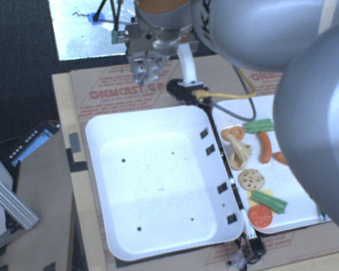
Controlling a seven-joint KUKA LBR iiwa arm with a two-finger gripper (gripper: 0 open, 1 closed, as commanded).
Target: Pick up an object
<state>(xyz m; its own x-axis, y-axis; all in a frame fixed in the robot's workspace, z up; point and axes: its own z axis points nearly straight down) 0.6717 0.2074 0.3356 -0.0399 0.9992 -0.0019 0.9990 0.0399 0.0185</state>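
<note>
Camera view: hand [145, 71] hangs above left bin's [118, 235] far edge.

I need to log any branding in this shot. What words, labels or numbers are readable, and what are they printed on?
"CHEMCAST": red print on the brown board behind the left bin.
Red print on the board beyond the right bin: cut off by the arm, unreadable.
Red print below the bins: too blurred.
Dark letters on the arm: partly hidden, unreadable.

Even overhead light, left bin [158, 184] bright w/ mild glare; arm [296, 48] close to lens, blurry, soft shadows; toy food [253, 179] detail perhaps too grainy.
</note>
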